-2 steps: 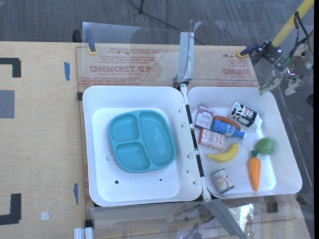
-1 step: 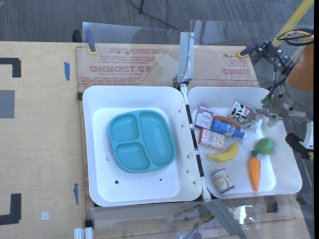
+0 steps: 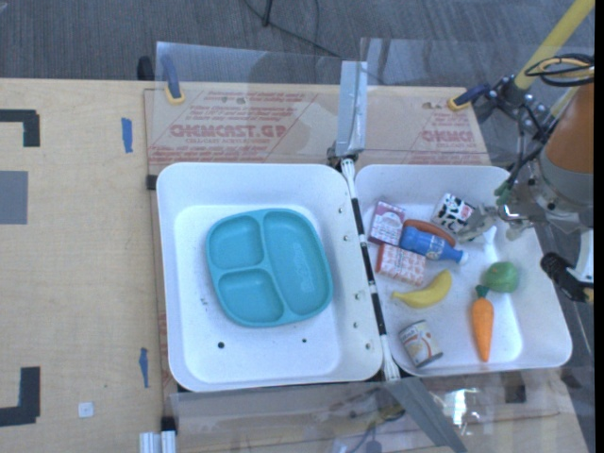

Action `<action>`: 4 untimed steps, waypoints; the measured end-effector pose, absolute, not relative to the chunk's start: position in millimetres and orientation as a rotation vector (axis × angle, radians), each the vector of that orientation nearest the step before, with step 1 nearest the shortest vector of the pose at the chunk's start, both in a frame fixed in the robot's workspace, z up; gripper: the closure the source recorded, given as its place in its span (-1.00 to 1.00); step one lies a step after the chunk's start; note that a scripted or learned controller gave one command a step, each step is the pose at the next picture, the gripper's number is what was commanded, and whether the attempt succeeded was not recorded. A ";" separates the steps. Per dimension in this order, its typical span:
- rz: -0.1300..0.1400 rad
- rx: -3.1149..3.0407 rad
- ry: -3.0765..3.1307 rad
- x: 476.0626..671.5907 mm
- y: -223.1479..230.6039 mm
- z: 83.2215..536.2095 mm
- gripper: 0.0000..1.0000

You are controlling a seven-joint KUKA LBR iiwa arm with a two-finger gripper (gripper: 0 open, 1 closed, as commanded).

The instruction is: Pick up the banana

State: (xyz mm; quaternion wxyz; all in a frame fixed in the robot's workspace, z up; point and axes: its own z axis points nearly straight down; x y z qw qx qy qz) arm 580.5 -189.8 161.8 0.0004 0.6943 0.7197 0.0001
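Banana (image 3: 425, 291) lies flat in the right bin (image 3: 547, 347), near the middle, with its curved ends tipped up a little. A pink and white packet (image 3: 402, 264) sits just beside it on the upper left, a blue bottle (image 3: 430, 243) lies just above it, and a small can (image 3: 421, 342) stands below it. The carrot (image 3: 482, 327) and a green ball-shaped thing (image 3: 502, 276) are off to its right.

It looks like a toy banana, so it is likely light, hard and a bit smooth. It could slip or roll. The best place to hold it looks like the fat middle, pinching across its short width, where there is room on both sides.

The gripper (image 3: 500, 217) hangs over the top right part of that bin, away from the banana. I cannot tell if the jaws are apart or together.
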 end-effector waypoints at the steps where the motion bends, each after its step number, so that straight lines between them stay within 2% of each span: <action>1: 0.008 1.936 2.455 558.4 -140.7 92.3 -1.00; 2: 0.010 1.940 2.451 558.5 -142.4 102.3 1.00; 3: 0.010 1.939 2.451 558.4 -142.5 102.3 -1.00; 4: 0.003 1.621 2.679 531.7 -119.9 88.7 -1.00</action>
